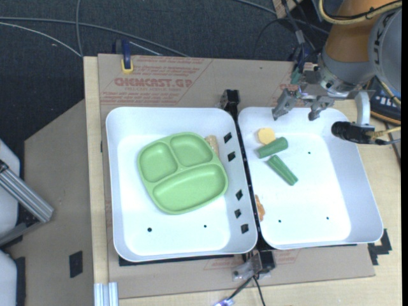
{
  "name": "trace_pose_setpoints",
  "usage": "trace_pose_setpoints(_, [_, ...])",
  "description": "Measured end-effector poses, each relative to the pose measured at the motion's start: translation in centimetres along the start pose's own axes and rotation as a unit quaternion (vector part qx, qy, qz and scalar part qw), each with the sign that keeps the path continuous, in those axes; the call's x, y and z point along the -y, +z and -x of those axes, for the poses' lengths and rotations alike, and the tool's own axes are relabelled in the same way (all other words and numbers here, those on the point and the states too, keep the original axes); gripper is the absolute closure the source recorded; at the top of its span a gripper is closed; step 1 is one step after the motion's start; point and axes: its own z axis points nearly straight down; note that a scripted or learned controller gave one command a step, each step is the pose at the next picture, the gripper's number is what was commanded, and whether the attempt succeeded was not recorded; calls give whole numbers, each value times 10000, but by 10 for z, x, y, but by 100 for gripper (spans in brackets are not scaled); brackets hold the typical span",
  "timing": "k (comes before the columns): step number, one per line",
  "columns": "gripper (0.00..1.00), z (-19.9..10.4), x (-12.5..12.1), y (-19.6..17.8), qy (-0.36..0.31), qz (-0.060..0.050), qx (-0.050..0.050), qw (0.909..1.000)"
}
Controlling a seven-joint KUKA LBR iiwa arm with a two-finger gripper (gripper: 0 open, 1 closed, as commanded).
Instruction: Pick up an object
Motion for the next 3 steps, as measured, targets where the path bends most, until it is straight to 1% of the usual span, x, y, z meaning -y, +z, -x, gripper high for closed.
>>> trace_pose_setpoints(1, [0, 6, -4, 59, 4, -22, -3, 10000])
trace_pose_setpoints(2, [0, 3, 4, 114, 0, -5, -1, 10000])
trace_pose_setpoints(3, [0, 2, 3, 133, -1, -10, -2, 10000])
